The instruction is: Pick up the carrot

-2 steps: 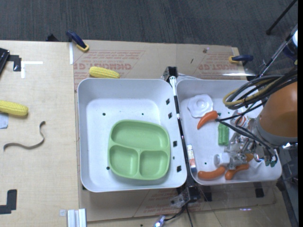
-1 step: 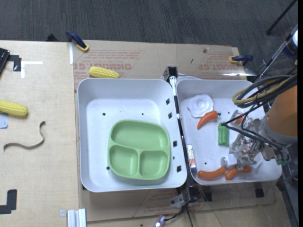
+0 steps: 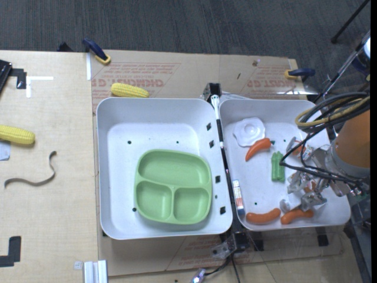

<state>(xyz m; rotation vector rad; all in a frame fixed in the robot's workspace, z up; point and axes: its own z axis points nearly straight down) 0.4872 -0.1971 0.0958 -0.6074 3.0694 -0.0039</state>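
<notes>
Camera view: tapered orange carrot point(image 3: 296, 216) just beneath grey 2-finger gripper point(image 3: 306, 194), long axis lying left-right; gripper state impossible to tell.

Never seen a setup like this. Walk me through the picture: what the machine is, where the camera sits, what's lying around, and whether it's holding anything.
One camera looks down at a slant on a bench with two shallow white bins. The machine is a robot arm, grey with an orange band, reaching in from the picture's right. Its gripper, a two-finger claw, hangs low in the right bin among cables; I cannot tell whether it grips anything.

The left bin holds a green divided plate. The right bin holds a white fried-egg toy, an orange carrot, a green piece and two orange sausage-like pieces at the near edge.

Outside the bins lie two corn cobs.
</notes>
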